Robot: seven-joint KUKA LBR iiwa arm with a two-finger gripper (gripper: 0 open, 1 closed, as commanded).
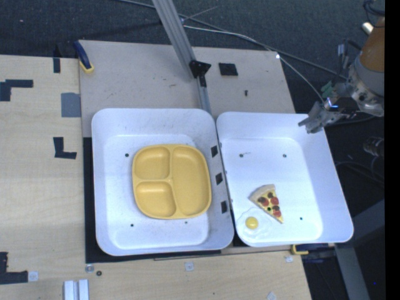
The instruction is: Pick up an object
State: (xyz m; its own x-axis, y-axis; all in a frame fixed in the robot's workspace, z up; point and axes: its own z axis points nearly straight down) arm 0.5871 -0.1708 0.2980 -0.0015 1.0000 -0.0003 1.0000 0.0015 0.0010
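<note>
A pale wooden table [37, 186] carries dark tape patches [70, 104] along its left side. Dark carpeted floor [262, 5] lies beyond the table's far edge, crossed by thin cables [250, 39]. A slanted metal pole [175, 27] rises from the far edge. Lighting is even.

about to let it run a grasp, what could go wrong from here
The end effector hangs over the right bin's upper right rim, so a straight descent might strike it. The pizza slice lies flat and the small yellow piece sits against the near wall, both probably hard to grip.
</note>
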